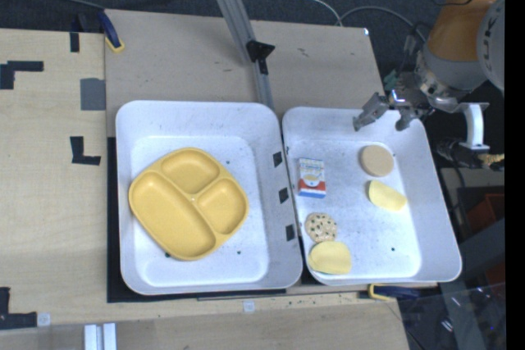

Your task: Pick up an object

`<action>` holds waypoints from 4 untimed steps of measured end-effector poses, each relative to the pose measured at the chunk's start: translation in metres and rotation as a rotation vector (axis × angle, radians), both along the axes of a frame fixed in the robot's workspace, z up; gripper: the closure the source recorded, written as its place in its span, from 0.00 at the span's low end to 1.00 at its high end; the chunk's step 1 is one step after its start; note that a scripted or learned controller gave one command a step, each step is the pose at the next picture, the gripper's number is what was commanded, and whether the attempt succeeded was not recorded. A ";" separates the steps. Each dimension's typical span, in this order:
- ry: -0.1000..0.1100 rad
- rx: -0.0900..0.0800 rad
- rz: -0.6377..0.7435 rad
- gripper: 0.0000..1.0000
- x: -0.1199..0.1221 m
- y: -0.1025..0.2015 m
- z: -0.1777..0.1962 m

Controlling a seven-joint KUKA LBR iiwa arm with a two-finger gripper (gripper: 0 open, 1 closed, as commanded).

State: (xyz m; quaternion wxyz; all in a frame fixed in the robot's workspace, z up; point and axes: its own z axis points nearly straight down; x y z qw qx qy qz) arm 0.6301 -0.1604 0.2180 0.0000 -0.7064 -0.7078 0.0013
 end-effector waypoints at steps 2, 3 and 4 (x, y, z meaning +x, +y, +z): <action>0.000 0.003 0.001 1.00 -0.034 0.085 -0.009; 0.000 0.002 0.003 1.00 -0.006 0.126 -0.031; -0.001 0.003 0.003 1.00 0.007 0.159 -0.030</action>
